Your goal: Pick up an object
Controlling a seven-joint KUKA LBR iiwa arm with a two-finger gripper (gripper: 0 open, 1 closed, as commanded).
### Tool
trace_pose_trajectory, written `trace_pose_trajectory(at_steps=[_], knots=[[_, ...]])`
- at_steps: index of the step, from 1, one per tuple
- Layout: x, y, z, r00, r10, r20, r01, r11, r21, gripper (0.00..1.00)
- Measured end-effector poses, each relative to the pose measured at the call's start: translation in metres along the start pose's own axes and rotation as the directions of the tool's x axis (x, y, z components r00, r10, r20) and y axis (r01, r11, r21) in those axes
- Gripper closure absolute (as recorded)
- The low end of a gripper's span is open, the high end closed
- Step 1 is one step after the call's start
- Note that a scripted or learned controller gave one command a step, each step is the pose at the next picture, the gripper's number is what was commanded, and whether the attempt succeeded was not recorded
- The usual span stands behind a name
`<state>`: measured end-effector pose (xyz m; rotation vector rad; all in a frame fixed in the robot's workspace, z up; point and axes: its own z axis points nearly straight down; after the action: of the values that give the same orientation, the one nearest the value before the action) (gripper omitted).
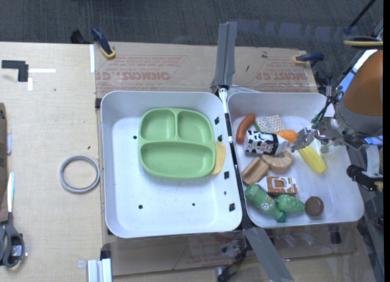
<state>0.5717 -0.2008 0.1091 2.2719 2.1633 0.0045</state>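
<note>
The grey metal jaws [306, 137] hang low over the right white plastic bin [341, 211], tips just beside the yellow toy corn cob [313, 158] and small orange carrot [287, 134], probably lining up a grab. Whether they're clenched, can't tell.

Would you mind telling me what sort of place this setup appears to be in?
Most likely a robotics lab or test bench. Two white bins sit on cardboard clamped to a workbench, the right one full of toy food such as corn, with a grey-and-orange arm reaching in. Tape and scissors lie nearby.
</note>
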Motion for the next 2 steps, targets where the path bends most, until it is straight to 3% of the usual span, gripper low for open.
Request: trace_pose_trajectory(at_steps=[1,2], knots=[[-0.0120,0.0023,-0.0147,1.000,0.007,0.024,-0.007,1.000,-0.013,1.00],[-0.0106,0.0024,-0.0145,1.000,0.006,0.022,-0.006,1.000,-0.012,0.00]])
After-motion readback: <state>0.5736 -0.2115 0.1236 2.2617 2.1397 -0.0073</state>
